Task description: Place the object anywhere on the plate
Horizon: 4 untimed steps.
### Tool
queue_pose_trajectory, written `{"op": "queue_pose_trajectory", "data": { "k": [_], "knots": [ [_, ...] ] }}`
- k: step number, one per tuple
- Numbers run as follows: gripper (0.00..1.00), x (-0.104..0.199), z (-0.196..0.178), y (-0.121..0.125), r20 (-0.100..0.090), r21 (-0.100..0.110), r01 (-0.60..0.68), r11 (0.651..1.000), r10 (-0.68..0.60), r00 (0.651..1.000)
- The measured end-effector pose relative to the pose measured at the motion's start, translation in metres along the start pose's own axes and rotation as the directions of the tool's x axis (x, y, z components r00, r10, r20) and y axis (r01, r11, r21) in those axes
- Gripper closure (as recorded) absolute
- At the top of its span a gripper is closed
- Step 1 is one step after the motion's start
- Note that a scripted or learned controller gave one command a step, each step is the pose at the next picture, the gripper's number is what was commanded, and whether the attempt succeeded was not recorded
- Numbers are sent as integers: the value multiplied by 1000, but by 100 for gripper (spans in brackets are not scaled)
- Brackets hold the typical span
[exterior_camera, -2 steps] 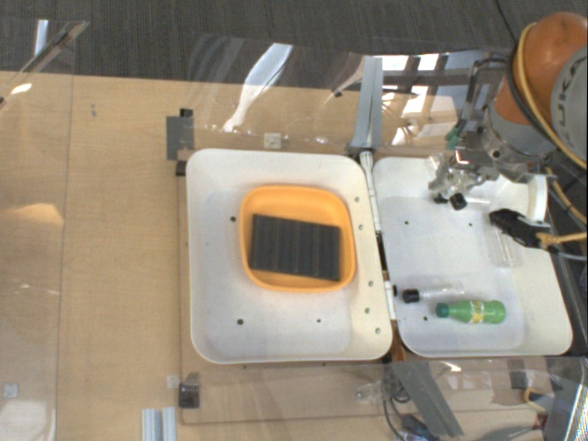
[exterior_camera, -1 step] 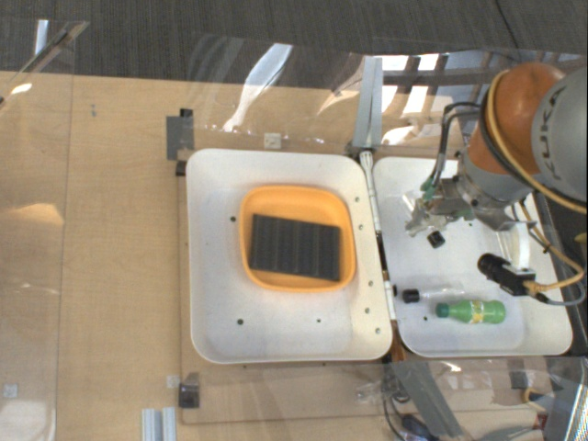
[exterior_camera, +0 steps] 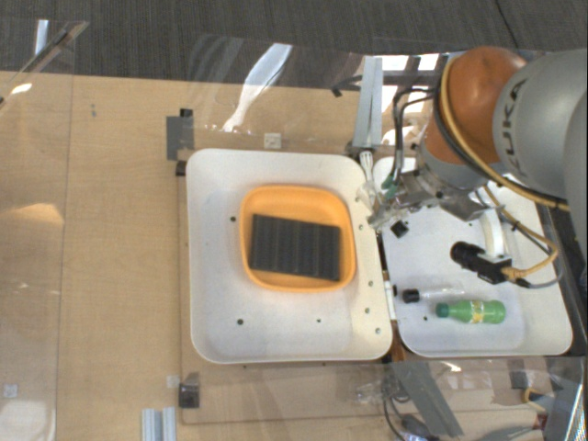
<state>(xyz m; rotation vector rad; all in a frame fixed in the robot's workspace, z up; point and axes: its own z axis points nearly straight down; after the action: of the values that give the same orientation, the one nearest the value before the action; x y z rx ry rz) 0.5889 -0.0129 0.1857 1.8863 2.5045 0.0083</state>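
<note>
We see the green bottle (exterior_camera: pixel 470 311) lying on its side in the right bin (exterior_camera: pixel 542 333), close to that bin's near rim. It has a yellowish label around its middle, and its narrower end points toward the left bin (exterior_camera: pixel 276 329). Nothing is touching it.

Just beside it, on the far side, lies a slim clear item with a black tip (exterior_camera: pixel 424 294), roughly parallel to the bottle. Farther up the same bin we make out a small black piece (exterior_camera: pixel 397 229) on the white floor.

The claw (exterior_camera: pixel 381 200) sits just above that piece, at the right bin's far left corner, right by the wall that divides the two bins. It is well apart from the bottle. We cannot tell whether the claw is open or closed, as cables and the wrist crowd that spot. We see nothing held in it.

The grey arm (exterior_camera: pixel 551 118) comes in from the right and covers the far part of the right bin.

The orange plate (exterior_camera: pixel 246 246) rests in the middle of the left bin, with a dark ridged rectangle (exterior_camera: pixel 296 248) lying flat inside it. Both bins stand side by side on the wooden counter (exterior_camera: pixel 92 246).
</note>
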Motion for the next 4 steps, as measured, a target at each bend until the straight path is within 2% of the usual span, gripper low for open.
{"op": "queue_pose_trajectory", "data": {
  "k": [1, 2, 3, 4],
  "knots": [
    [100, 73, -26, 35, -1, 2, -5, 1000, 5, 1000],
    [100, 100, 0, 12, -2, 1, 183, 983, -183, 983],
    [0, 100, -1, 12, -2, 1, 183, 983, -183, 983],
    [100, 99, -12, 15, 0, -7, 183, 983, -183, 983]
  ]
}}
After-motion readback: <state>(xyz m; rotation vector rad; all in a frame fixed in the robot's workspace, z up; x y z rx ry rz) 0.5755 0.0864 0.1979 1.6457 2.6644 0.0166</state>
